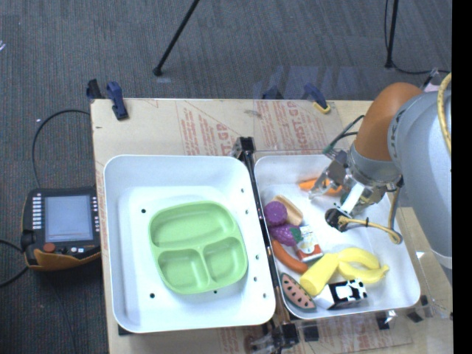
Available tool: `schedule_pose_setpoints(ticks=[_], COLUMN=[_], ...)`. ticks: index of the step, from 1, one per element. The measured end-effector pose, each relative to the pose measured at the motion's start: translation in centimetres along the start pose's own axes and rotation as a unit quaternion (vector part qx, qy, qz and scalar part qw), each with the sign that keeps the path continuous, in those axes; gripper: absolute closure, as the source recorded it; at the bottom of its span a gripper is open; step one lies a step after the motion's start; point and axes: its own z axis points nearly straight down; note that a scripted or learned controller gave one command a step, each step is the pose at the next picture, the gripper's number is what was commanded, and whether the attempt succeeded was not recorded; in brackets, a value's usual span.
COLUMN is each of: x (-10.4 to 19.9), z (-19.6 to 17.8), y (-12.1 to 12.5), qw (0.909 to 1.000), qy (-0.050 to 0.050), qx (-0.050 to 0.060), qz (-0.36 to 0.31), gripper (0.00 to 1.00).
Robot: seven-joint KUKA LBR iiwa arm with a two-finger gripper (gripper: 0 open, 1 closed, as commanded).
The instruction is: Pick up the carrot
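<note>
Camera view, looking down on the bench at a slant. In the left shallow white bin [118, 198], a pale green plastic plate with three compartments [198, 243], lying flat near the middle. Taken as the landmark for everything else.

Right of the plate, past the seam between the bins, the right shallow white bin [409, 271] with a cluster of toy food:
- nearest the plate, a round purple piece [275, 212], touching a tan bun-shaped piece [293, 209] on its far side
- just below those, a darker purple piece [283, 234] and a small white carton with red and green print [306, 240]
- an orange-red sausage shape [289, 259], angled along the bin's left wall
- a watermelon slice [297, 292] at the bin's front edge
- a yellow plastic banana [346, 265] and a black-and-white block [346, 292], farther right of the plate

Farther right and up from the plate, near the back of the right bin: the small orange carrot [308, 184], lying on the bin floor, partly hidden. Directly over its right end, the gripper [333, 190] at the tip of the grey arm with its orange band [387, 124]. Open or closed (too much wrist hardware in the way): cannot tell. No clear sign of the carrot lifted or clamped.

Left of the plate, off the bench, a handheld control pendant with a screen [65, 223] on the dark carpet.
</note>
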Motion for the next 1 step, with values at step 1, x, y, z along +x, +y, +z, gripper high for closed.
schedule_pose_setpoints(ticks=[1], x=[0.04], z=[-0.9], y=[-0.08], qw=[1.0], qy=[0.001], qx=[0.004], qz=[0.002], gripper=[1.0])
